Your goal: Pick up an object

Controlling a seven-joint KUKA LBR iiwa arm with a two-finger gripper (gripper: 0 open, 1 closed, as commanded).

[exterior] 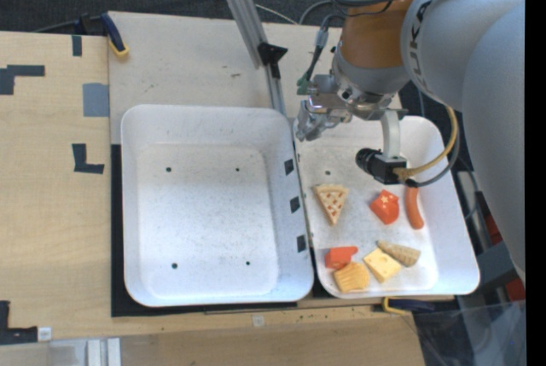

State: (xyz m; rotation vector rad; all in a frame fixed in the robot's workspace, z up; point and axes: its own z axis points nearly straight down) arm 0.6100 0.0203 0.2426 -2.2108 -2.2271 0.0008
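The claw (309,127) hovers over the right bin's (456,270) upper-left corner; its grip state cannot be determined. Descending there risks striking the rim, well apart from the pizza slice (331,202).

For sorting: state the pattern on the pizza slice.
In the camera view, the pizza slice is pale yellow with red spots.

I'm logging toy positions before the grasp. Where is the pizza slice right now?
The pizza slice lies in the right bin, near its left wall, left of the red piece and above the orange piece.
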